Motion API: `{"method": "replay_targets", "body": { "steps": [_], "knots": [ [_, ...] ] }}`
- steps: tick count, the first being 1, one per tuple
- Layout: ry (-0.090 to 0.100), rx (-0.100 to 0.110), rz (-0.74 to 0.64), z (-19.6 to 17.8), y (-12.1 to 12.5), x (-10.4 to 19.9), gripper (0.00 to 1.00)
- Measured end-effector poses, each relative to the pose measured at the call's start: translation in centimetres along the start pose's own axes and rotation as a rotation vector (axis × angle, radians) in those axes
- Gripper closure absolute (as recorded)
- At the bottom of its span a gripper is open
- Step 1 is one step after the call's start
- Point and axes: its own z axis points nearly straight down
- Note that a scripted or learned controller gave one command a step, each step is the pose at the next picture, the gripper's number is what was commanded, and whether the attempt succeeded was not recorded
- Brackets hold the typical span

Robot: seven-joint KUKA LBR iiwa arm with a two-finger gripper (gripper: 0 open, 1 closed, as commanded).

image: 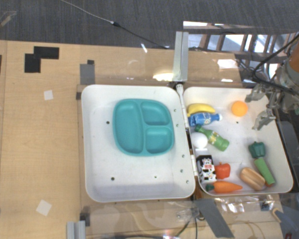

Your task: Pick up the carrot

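The carrot (227,186) is orange with a green stub, lying flat along the near edge of the right bin (239,96), between a black-and-white carton and a hot dog bun. My gripper (263,107) hangs over the right bin's far right corner, well away from the carrot. Its fingers are spread apart with nothing between them.
The right bin also holds a banana (200,108), a blue bottle (205,118), a green bottle (214,139), a white egg (199,141), an orange ball (239,108), a red piece (223,170), a green pepper (257,149), a cucumber (265,171) and a bun (252,178). A teal divided plate (143,126) sits in the left bin (99,173).
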Motion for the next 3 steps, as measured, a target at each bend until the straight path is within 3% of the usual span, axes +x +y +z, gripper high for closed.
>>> {"method": "replay_targets", "body": {
  "steps": [1, 2, 3],
  "knots": [
    [0.017, 0.001, 0.148, 12.4, -1.3, -5.5, 0.00],
    [-0.011, 0.004, 0.142, 10.9, -1.1, -6.2, 1.00],
    [0.000, 0.000, 0.317, 9.8, 0.2, 1.8, 1.00]
  ]
}}
